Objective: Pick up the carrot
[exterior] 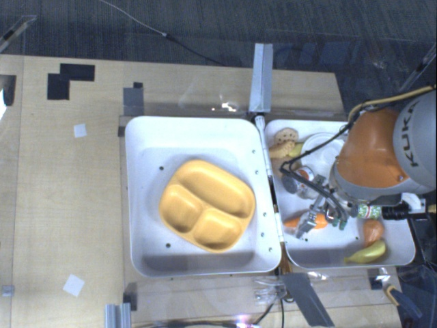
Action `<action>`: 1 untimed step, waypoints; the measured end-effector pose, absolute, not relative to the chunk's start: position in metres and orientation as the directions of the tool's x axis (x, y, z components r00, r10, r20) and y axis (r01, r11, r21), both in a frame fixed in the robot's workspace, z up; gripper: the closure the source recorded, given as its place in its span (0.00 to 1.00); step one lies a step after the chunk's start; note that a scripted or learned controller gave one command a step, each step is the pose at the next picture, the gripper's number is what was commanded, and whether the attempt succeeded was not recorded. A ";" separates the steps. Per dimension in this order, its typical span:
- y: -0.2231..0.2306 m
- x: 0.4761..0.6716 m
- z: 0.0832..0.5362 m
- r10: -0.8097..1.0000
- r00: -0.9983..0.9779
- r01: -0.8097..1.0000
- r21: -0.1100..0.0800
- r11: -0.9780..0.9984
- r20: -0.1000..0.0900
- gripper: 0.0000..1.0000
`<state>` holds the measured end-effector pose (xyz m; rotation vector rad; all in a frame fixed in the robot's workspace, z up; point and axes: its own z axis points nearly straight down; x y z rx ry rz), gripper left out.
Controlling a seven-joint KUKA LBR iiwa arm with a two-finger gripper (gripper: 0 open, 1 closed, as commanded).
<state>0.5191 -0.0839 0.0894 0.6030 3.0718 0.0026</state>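
Observation:
The carrot is a small orange piece lying in the right bin, close to its left wall. My gripper hangs right over the carrot's right end and hides part of it. The grey arm with its orange band reaches in from the right and covers much of the right bin. Whether the carrot is gripped is hidden from this angle.
A yellow banana lies at the right bin's front edge, with a reddish-orange item just behind it. A tan, cookie-like item sits in the bin's back left corner. The left bin holds a yellow divided plate.

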 end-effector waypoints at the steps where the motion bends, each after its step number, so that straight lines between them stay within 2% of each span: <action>1: -0.083 0.523 0.102 0.371 -0.928 0.371 0.008 0.928 -0.022 1.00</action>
